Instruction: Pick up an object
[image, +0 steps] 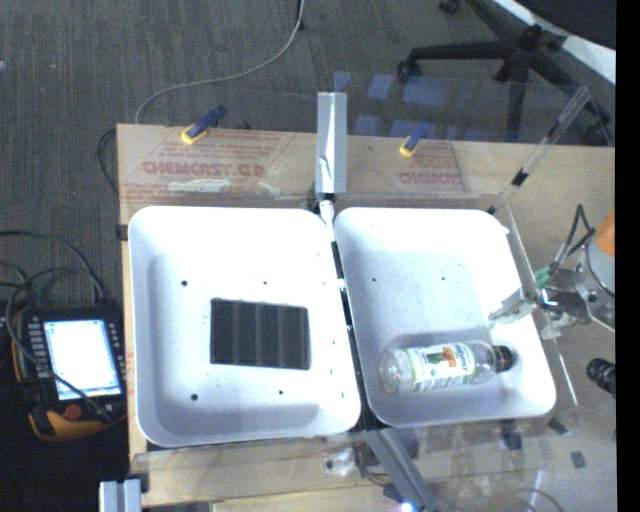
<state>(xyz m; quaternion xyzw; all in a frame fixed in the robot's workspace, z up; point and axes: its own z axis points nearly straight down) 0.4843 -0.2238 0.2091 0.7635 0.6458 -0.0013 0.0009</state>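
Observation:
A clear plastic bottle with a black cap and a green-and-orange label lies on its side near the front of the right bin, cap pointing right. A black ridged rectangular pad lies flat in the middle of the left bin. My gripper is at the right bin's right rim, just above and to the right of the bottle's cap, and nothing shows in its grasp. The arm's wrist sits at the frame's right edge.
A metal divider post stands behind the gap between the bins. Two yellow-and-blue clamps hold the cardboard at the back. A handheld pendant lies on the floor to the left.

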